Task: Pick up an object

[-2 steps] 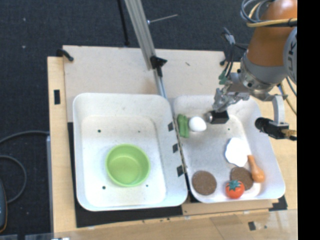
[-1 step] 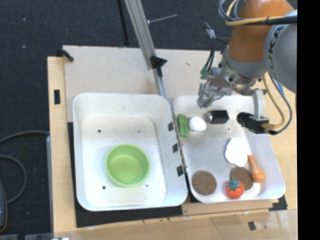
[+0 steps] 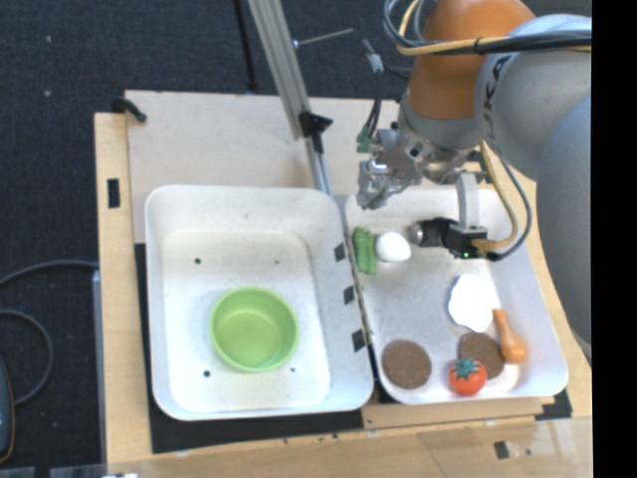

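Note:
My gripper (image 3: 372,189) hangs over the far left corner of the right bin (image 3: 542,342), under the orange wrist band. Just below it, against the bin's left wall, lie a small green piece (image 3: 364,251) and a white egg (image 3: 394,247), touching each other. Nothing shows in the gripper. Further toward the front lie a white flat piece (image 3: 470,303), an orange carrot (image 3: 510,336), two brown discs (image 3: 406,363) (image 3: 480,348) and a red tomato (image 3: 467,376). A green bowl (image 3: 254,329) sits in the left bin (image 3: 179,217).
A slanted metal pole (image 3: 289,78) rises behind the bins and ends near their shared wall. A black cable fitting (image 3: 448,236) with a green light hangs from the arm over the right bin's back part.

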### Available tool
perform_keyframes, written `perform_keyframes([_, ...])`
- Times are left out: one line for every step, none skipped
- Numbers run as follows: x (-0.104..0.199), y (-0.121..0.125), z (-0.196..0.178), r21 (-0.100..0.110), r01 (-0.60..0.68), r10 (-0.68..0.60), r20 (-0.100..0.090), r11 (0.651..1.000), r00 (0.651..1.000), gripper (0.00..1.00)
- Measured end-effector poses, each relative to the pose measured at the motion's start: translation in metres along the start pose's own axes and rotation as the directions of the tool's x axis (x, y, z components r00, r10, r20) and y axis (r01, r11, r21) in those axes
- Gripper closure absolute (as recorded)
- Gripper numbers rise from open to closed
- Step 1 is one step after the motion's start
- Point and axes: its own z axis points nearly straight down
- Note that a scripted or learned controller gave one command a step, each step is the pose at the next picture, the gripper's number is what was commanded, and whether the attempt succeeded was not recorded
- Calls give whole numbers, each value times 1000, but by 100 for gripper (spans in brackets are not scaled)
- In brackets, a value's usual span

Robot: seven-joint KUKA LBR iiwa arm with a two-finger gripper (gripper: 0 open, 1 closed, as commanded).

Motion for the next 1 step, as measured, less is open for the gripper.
perform_keyframes([58, 7, 3, -1, 2, -2, -1, 1000, 1000, 100])
